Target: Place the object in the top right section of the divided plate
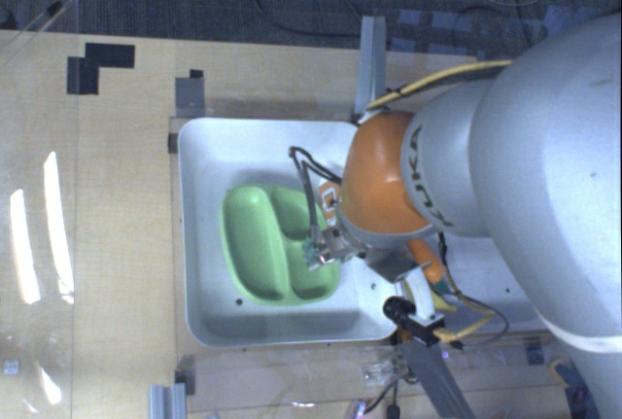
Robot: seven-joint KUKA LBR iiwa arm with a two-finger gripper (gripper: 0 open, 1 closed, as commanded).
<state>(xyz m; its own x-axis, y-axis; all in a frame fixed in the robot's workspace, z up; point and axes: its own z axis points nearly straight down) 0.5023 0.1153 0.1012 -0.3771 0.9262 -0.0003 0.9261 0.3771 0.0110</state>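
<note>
One green divided plate (260,242) in one white bin (199,213).
The pincer (321,255) hovers at its right edge; grip state unclear.

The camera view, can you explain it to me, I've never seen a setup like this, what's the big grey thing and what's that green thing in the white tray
You are looking down at a slant from one fixed camera above a workbench. The big grey shape is a robot arm reaching in from the right, with an orange band above its wrist. Its hand hangs low over the green thing, which is a divided plate with separate sections. The plate lies in a shallow white bin on the wooden bench. From this angle the arm hides the hand's tips, so I cannot tell whether it holds anything. A small orange item peeks out beside the wrist; what it is stays unclear. Cables trail below.
</note>
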